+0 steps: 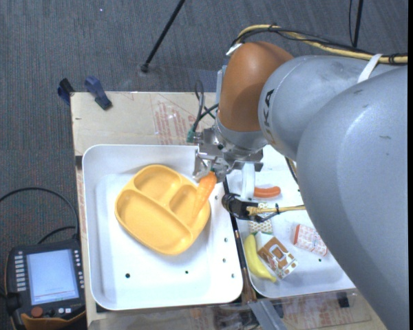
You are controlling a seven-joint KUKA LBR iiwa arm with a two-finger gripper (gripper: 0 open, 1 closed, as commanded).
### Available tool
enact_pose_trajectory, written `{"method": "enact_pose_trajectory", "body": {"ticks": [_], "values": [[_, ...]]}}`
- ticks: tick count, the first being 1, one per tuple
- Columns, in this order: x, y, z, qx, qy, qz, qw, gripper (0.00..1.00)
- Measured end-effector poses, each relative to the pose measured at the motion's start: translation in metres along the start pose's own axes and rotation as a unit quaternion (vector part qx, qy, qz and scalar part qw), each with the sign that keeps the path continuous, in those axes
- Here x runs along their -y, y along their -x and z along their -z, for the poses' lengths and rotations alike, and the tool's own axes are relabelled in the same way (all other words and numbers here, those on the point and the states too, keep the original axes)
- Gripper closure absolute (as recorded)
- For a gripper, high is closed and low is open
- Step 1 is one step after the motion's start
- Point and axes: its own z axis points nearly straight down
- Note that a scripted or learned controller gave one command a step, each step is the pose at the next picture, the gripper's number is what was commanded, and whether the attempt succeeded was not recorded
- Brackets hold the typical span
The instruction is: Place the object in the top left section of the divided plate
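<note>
Fingers (202, 168) of the gripper (209, 173) are clenched on the upper end of an orange carrot (205, 190), just right of frame ctr. The carrot hangs at a slant, top toward the upper right and tip toward the lower left. It sits over the right-hand rim and right compartment of the yellow divided plate (151, 218); can't tell whether the tip touches the plate. The plate has 3 compartments, lies skewed at mid-frame, and rests flat in the left bin (158, 280), nearer that bin's upper right than its lower left. No other item lies on the plate or in that bin. The arm (316, 115) comes in from the right w/ its orange band above the gripper, and its grey bulk covers most of the frame's right side. The right bin (304, 272) shows at lower right, below the arm. In it, a red sausage (267, 192) lies near the top, just right of the gripper. A banana (257, 260) runs along the bin's left wall, and a small carton (279, 256) touches the banana's right side. A red-and-white packet (308, 239) sits just right of the carton, apart from it. Both bins stand on a wooden surface (124, 115). Two clamps (96, 93) grip its upper left corner. A pendant (47, 277) w/ a pale screen lies on the carpet at lower left, off the surface.
</note>
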Motion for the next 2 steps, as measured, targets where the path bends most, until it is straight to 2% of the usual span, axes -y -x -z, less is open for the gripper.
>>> {"method": "enact_pose_trajectory", "body": {"ticks": [1,2], "values": [[-0.016,-0.06,-0.003,0.0,0.001,0.062,0.998,1.0],[-0.013,-0.075,0.022,0.0,0.002,0.235,0.972,1.0]]}}
